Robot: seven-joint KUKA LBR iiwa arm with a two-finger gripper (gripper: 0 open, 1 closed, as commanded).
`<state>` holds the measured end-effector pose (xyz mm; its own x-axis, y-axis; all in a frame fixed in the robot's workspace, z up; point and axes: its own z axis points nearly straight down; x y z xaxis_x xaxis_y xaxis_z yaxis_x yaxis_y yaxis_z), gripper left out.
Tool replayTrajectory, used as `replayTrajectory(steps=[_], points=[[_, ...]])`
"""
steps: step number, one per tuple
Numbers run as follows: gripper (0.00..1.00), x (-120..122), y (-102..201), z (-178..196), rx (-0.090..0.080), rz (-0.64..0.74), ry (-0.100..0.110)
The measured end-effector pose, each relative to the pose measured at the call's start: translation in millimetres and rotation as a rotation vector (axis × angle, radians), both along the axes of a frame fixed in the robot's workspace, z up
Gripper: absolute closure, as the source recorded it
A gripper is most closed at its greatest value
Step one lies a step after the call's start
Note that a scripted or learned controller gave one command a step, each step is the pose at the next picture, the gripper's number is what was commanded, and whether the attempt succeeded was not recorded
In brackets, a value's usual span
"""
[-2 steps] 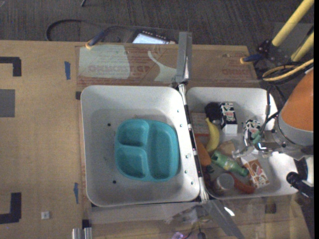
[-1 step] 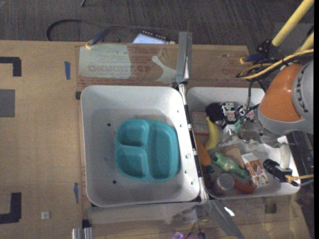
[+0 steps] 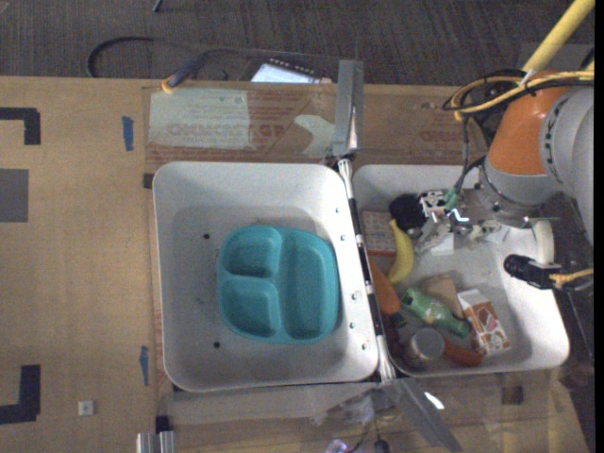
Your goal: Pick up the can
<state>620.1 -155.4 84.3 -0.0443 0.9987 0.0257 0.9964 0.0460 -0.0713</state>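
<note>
The camera view shows the can (image 3: 425, 344) nearest the front, standing upright with its round metal top facing up, in the front part of the right bin (image 3: 557, 347). It is hemmed in: an orange carrot-like piece (image 3: 382, 291) lies just to its left, a green bottle (image 3: 434, 311) lies tilted just behind it, a red item (image 3: 461, 353) touches or nearly touches its right side, and a small carton (image 3: 484, 323) sits beyond that. The can is judged to be rigid, smooth-sided and somewhat slippery, light if empty, and unlikely to be damaged by a firm squeeze. A hold is best taken across its curved wall near the rim, from above, with one finger placed in whatever gap exists beside the bottle; whether a gap exists there cannot be told. Further back a banana (image 3: 402, 253) is seen, and beyond it the gripper (image 3: 436, 226), well apart from the can at the bin's rear. Whether it is parted or closed cannot be told. In the left bin (image 3: 179, 253) a teal divided tray (image 3: 279, 283) is seen.
</note>
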Motion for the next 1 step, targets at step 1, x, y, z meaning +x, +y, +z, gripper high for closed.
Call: replayTrajectory(steps=[1], points=[[1.00, -2.2, 1.4, 7.6, 0.000, 0.003, 0.011]])
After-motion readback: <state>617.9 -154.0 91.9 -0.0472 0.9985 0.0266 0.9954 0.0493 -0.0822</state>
